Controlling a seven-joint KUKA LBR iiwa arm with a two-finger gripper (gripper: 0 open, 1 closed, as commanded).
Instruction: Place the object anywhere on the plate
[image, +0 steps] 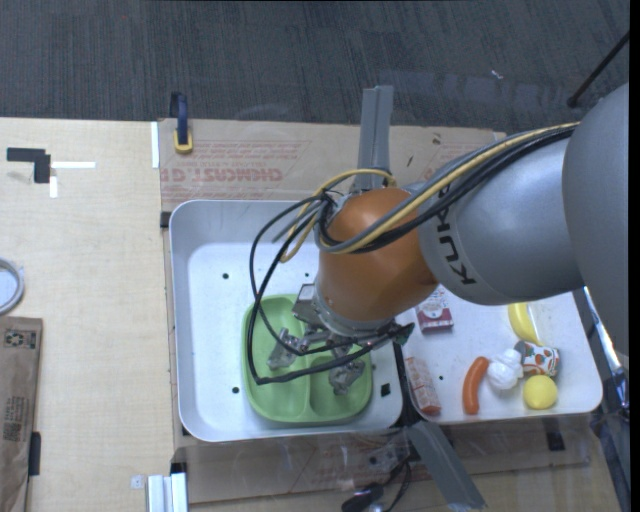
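Observation:
A green plate (262, 372) with compartments lies in the front right part of the left white bin (205, 300). My gripper (316, 362) hangs low over the plate, under the orange wrist band. Its two metal fingers (286, 346) stand apart, open, and I see only the green plate between them. No loose object shows on the visible part of the plate; the wrist hides the plate's far right part. Several small items lie in the right bin (590, 400).
The right bin holds a red and white packet (435, 318), a yellow banana (522, 322), an orange sausage-shaped piece (474, 385), a yellow ball (541, 392) and a brown packet (422, 386). Cables loop from the wrist over the left bin.

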